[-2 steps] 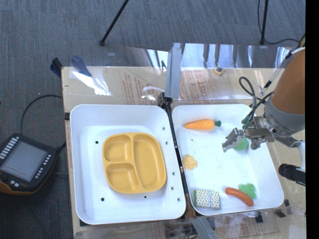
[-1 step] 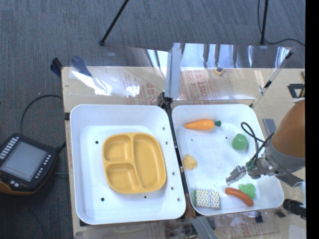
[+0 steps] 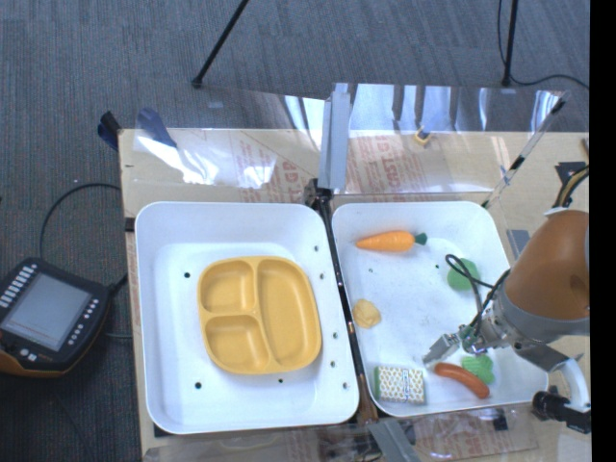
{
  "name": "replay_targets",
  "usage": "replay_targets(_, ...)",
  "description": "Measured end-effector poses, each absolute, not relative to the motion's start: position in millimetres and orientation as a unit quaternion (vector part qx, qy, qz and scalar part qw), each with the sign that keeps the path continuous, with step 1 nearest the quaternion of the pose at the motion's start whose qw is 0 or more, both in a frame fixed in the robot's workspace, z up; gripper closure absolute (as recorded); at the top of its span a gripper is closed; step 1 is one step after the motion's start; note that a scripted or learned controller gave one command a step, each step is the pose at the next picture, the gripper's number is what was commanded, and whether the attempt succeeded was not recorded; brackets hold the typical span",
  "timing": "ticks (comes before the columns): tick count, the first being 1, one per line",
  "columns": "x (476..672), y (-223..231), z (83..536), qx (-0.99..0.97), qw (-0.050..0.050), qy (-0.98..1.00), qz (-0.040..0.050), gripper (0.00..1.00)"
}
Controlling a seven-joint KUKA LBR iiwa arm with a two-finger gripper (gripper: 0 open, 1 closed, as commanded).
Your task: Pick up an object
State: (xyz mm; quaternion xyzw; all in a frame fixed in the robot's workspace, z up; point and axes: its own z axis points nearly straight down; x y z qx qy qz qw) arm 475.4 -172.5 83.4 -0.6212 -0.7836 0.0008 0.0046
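An orange sausage (image 3: 461,380) lies flat near the right bin's (image 3: 414,221) front edge.

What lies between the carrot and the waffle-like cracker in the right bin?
In the camera view, a small yellow piece lies between the carrot and the cracker.

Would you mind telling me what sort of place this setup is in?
Probably a robotics lab: two white bins on a bench, a teach pendant on grey carpet, and tripod legs behind.

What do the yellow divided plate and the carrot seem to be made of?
Yellow divided plate: probably moulded plastic, matte to satin; uniform colour, rounded compartment ridges. Carrot: likely toy plastic or rubber; flat even orange, smooth surface, solid green tip. Neither look settles it.
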Motion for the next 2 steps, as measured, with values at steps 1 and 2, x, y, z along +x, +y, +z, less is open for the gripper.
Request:
replay_targets(1, 474.8, -141, 84, -0.598, 0.005, -0.802, 0.0009, 0.0)
replay_targets(2, 532.5, -122, 100, -0.65, 0.003, -0.76, 0.0008, 0.0)
